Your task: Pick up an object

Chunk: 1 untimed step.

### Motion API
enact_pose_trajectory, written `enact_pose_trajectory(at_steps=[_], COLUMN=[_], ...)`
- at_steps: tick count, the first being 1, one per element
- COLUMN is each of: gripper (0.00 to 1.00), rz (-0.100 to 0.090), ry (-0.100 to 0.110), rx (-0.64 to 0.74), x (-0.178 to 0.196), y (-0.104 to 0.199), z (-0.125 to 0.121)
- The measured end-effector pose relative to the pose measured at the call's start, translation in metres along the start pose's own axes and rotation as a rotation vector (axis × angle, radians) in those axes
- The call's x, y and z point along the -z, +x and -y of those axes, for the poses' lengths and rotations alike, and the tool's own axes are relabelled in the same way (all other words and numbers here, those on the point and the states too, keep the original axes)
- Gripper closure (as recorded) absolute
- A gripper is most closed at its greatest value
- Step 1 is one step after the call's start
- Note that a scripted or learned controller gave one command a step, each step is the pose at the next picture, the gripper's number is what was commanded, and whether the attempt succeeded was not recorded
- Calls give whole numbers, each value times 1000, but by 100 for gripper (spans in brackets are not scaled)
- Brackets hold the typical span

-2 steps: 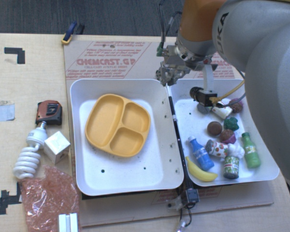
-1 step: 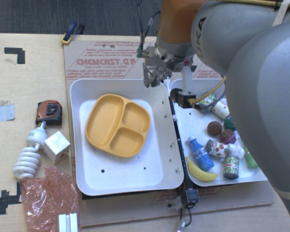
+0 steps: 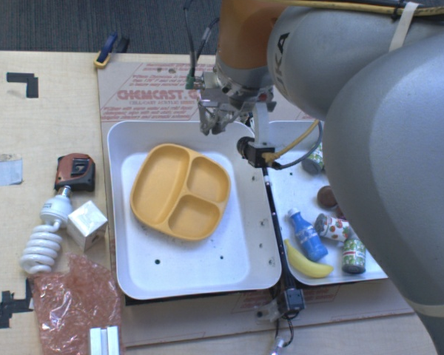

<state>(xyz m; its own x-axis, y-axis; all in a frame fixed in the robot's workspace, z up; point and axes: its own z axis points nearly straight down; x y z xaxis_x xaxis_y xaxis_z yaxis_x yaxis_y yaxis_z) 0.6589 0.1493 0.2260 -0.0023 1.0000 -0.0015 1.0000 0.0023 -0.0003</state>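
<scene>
A yellow three-compartment plate (image 3: 181, 191) lies in the left white bin (image 3: 200, 272). The right bin (image 3: 281, 191) holds a blue bottle (image 3: 307, 235), a banana (image 3: 308, 265), a red-and-white object (image 3: 334, 228), a small green can (image 3: 353, 256), a brown object (image 3: 326, 197) and a grey item (image 3: 313, 161), partly hidden by the arm. My gripper (image 3: 217, 123) hangs over the far edge of the left bin, just beyond the plate. It looks open, with nothing between its fingers.
Left of the bins on the bench lie a tape measure (image 3: 75, 172), a spiral light bulb (image 3: 46, 235), a white cube (image 3: 87, 220) and a crumpled pink bag (image 3: 78, 302). A blue and yellow tool (image 3: 107, 50) sits at the back. The grey arm covers much of the right bin.
</scene>
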Motion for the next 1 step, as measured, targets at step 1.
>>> enact_pose_trajectory(at_steps=[1], gripper=[100], rz=[0], ry=[0], rx=[0], x=[-2], y=[36], z=[0])
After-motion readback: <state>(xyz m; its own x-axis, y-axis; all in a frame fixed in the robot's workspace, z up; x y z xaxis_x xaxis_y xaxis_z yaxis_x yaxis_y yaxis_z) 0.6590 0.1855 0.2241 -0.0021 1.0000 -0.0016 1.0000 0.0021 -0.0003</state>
